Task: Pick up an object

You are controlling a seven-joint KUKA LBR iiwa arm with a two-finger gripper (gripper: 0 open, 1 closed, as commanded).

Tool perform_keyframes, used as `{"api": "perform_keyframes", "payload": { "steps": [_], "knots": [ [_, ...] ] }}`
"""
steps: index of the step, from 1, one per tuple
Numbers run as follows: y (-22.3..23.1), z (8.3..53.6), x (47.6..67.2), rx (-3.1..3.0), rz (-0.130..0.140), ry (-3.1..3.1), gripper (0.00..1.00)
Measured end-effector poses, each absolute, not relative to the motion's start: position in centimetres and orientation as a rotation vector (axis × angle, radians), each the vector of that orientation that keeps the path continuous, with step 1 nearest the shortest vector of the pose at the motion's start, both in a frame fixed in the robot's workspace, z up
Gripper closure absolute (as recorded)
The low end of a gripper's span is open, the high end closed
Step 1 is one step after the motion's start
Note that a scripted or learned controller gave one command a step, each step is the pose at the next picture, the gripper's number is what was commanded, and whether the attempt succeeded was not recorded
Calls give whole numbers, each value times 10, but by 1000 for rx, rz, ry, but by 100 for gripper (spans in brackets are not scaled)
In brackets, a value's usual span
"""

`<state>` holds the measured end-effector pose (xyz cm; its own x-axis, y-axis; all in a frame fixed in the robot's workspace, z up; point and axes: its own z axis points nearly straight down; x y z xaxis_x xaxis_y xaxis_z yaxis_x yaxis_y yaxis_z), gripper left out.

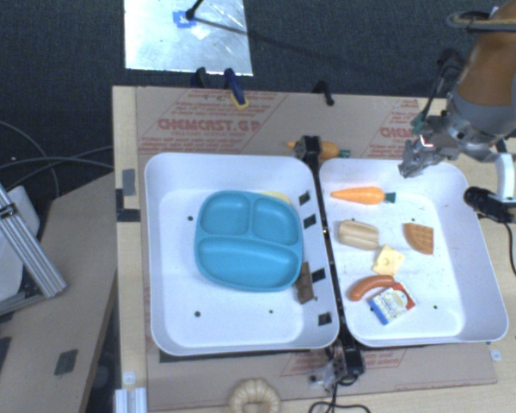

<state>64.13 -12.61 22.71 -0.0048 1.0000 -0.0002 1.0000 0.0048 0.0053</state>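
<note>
**Inspector A:** 2 white bins sit side by side on the bench. Left bin, centre-left of the frame, holds a blue divided tray with 3 compartments, lying flat; a yellow edge shows just behind its upper right corner, too hidden to identify. A small brown item rests against the bin's right wall, just beside the tray's lower right corner.

**Inspector B:** And the right bin?

**Inspector A:** Centre-right of the frame, 6 candidate objects, all resting on the floor of the bin. By size: the orange carrot lies horizontally near the upper edge; the tan bread roll below it; the red sausage toward the lower middle; the blue and red packet touching or just beside the sausage at lower right; the brown wedge to the right of the roll; the yellow cheese piece between roll and sausage.

**Inspector B:** The arm?

**Inspector A:** Upper right of the frame. The gripper hangs over the right bin's upper right corner, well apart from the carrot. Nothing is seen between its fingers. Whether the jaws are released or clenched, I cannot tell at this resolution.
</note>
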Motion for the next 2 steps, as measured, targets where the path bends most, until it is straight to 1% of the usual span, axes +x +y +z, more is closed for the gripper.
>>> {"api": "perform_keyframes", "payload": {
  "steps": [1, 2],
  "knots": [
    [-79, 235, 624, 2211, 3, 2231, 100],
    [-41, 238, 595, 2213, 1, 2230, 100]
  ]
}}
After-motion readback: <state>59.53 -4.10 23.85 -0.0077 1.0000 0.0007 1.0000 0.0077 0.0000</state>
